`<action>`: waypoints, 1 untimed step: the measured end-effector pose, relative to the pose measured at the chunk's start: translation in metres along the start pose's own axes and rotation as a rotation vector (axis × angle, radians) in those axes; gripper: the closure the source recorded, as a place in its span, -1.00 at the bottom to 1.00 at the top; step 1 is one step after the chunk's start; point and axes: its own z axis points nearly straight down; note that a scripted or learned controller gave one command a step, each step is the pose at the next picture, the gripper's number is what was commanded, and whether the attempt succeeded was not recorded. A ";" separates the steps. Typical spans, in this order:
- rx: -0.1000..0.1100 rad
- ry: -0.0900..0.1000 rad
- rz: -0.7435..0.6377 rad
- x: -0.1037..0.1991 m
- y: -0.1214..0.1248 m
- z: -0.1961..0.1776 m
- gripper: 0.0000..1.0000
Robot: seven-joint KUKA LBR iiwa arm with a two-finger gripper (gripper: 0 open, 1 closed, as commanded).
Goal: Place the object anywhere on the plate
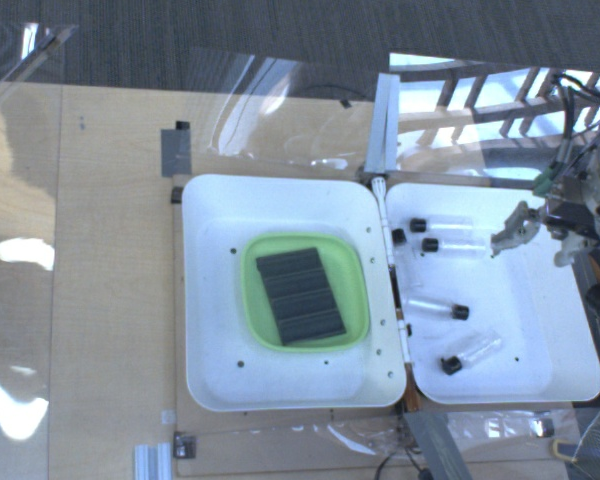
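Clear tubes with black caps are the likely objects, four of them lying loose in the right bin (570, 368). Two lie just left of the gripper (535, 236): one tube (442, 225) toward the bin's back wall and a second tube (452, 244) close in front of it. A third tube (438, 310) and a fourth tube (469, 353) lie well apart from the gripper, nearer the bin's front edge (their glass bodies nearly vanish against the white). The gripper's fingers look spread with nothing between them, though the arm is cut off at the frame's edge. Far left of the gripper, the left bin (210, 368) holds the green plate (352, 268), bearing a dark ribbed block (300, 296).
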 end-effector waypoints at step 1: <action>0.004 -0.001 0.051 -0.036 0.044 0.044 -1.00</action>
